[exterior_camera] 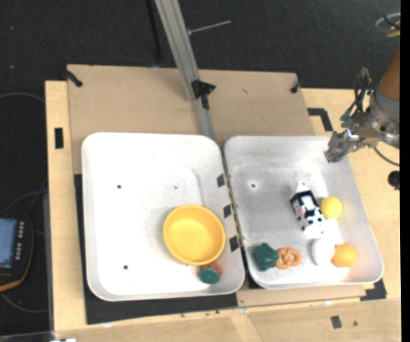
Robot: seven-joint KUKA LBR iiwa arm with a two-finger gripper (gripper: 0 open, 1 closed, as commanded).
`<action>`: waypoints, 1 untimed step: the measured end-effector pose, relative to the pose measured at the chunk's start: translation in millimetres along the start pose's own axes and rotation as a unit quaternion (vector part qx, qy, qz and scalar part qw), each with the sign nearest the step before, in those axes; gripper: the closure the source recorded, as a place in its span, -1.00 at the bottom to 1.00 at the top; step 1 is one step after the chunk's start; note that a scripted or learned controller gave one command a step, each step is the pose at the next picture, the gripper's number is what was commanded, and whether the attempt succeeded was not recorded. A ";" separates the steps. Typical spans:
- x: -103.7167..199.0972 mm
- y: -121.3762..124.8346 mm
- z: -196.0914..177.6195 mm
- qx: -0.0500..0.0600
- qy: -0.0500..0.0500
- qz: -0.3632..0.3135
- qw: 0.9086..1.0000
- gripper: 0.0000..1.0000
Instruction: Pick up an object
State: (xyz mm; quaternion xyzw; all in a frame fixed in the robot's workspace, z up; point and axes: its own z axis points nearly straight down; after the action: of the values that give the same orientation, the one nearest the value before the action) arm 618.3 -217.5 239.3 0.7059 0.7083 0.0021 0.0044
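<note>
A: What sits at the far left?

B: A teach pendant [0,254] with a blue screen, on the dark floor beside the bench [148,95].

A: And the left bin [137,162]?

B: A yellow bowl [194,234] stands upright near its front right corner. Just in front of the bowl, against the bin's front wall, lies a small teal thing [208,275] with a bit of red beside it. I cannot tell what it is.

A: What rises between the bins?

B: A grey metal post [180,45] slants up from the back of the bench toward the top of the view.

A: The right bin [276,159]?

B: Everything lies in its front right part. From left to right: a green toy [265,256] near the front wall, an orange pretzel [288,258] touching it, a black and white toy [305,209] further back, a white cup [322,251], a yellow ball [331,208] just beside the black and white toy, and an orange ball [344,255] by the right wall.

A: And the gripper [338,147]?

B: It hangs over the bin's back right corner, well apart from the objects. Its tip is small and blurred, so I cannot tell whether it is parted or closed. Nothing shows between its tips.
</note>
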 end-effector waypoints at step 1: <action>-0.9 0.9 -13.0 0.003 0.001 -0.001 1.000 1.00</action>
State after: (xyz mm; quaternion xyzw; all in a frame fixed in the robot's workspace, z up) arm 619.1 -218.3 252.4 0.7053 0.7089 0.0010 0.0014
